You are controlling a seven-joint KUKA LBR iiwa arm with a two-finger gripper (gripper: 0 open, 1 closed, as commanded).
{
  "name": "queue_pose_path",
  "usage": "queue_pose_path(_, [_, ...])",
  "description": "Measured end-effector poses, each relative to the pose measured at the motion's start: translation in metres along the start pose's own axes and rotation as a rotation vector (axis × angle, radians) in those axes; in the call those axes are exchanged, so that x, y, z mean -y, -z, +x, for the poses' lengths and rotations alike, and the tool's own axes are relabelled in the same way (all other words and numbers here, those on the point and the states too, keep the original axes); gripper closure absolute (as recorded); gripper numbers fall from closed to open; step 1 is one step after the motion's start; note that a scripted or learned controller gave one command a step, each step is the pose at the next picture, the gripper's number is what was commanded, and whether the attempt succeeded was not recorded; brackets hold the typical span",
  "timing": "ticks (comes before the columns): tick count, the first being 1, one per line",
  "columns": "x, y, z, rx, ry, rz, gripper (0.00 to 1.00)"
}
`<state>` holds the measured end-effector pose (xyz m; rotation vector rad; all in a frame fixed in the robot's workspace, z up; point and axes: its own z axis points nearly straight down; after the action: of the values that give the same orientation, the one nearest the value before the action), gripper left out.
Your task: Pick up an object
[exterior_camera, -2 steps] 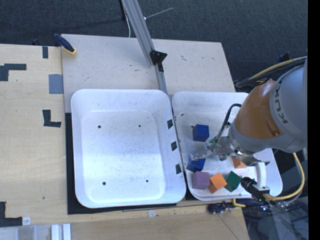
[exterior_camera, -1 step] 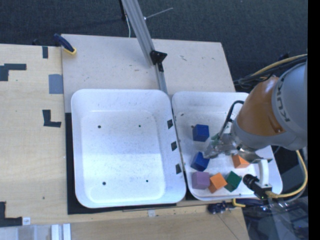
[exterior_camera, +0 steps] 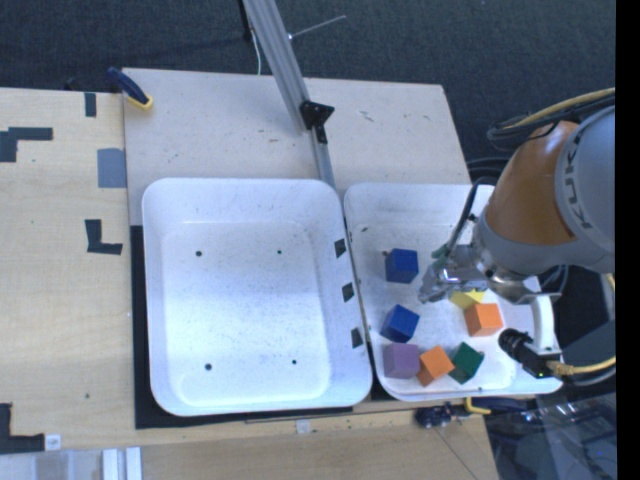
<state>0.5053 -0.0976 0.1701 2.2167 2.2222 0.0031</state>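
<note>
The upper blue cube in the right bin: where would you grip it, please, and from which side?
Take the upper blue cube from straight above, fingers on two opposite flat faces. It sits apart from the other blocks, with bare bin floor around it, so the fingers should fit.

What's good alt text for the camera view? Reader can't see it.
A grey and orange robot arm reaches from the right into the right-hand white bin, its gripper low among small blocks: two blue, two orange, one purple, one green and a yellow one beside it. The left bin sits alongside.
</note>
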Motion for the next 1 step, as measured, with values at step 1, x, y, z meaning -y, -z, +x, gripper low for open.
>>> queue_pose_path(1, [-0.0074, 0.0441, 0.0021, 0.000, 0.000, 0.000, 1.00])
